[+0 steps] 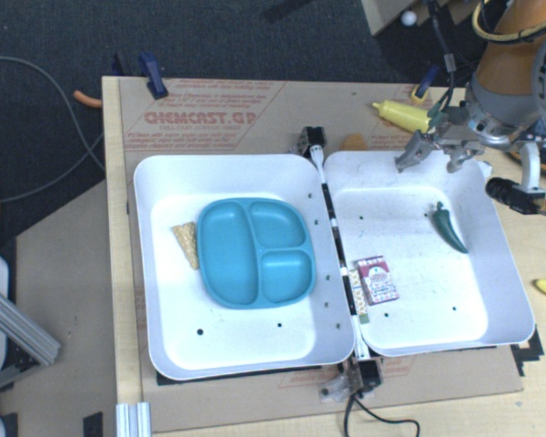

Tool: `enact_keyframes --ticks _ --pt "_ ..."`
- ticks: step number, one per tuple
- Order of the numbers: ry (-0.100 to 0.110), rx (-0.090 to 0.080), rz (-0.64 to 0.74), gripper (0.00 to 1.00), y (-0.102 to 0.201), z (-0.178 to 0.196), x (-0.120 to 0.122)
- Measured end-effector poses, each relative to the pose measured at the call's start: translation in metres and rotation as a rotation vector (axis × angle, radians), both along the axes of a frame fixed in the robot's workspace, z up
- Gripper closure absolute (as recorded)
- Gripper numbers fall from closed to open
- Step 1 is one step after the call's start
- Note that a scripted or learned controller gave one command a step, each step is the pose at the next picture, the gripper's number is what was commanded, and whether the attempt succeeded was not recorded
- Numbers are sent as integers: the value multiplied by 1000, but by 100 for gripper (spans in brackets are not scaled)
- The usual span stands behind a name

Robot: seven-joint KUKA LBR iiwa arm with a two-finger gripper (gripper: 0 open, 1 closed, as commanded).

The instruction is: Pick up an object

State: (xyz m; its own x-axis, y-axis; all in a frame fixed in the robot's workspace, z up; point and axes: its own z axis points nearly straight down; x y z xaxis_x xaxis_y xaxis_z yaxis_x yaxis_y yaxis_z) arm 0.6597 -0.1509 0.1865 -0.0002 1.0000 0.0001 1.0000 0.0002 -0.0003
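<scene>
From my seat I see the counter (209, 107) with two white bins side by side. The left bin (164, 335) carries a blue divided plate (255, 251) with three compartments, lying flat near its middle. Just beside the plate's left edge, touching or slightly tucked under it, lies a tan cracker-like piece (186, 238).

The right bin (500, 308) holds two loose things. A small dark green pepper (449, 228) lies toward the upper right of the bin floor, pointing down and to the right. A small card box with red and white print (377, 280) lies flat near the bin's left wall, well apart from the pepper.

The arm (519, 53) comes in from the upper right, its orange band above the grey wrist. The gripper (441, 151) hangs over the far rim of the right bin, its two fingers spread apart, so I read it as open. One finger (413, 152) points down-left and the other sits to its right, near the rim. Nothing is between them; it grips no object and touches neither the pepper nor the box. The pepper lies below the gripper in the view, near but apart.

Behind the bins on the counter, a yellow banana-like thing (402, 114) lies just left of the gripper, and a blue clamp (152, 74) sits at the far left corner.
</scene>
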Motion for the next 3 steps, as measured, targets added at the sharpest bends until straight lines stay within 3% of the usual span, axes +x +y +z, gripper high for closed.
enact_keyframes --ticks 1,2,3 --pt "3 0 -1 0 -48 -103 -18" --pt "0 4 2 0 -64 -101 -40" --pt "-1 1 2 100 -64 -91 -40"
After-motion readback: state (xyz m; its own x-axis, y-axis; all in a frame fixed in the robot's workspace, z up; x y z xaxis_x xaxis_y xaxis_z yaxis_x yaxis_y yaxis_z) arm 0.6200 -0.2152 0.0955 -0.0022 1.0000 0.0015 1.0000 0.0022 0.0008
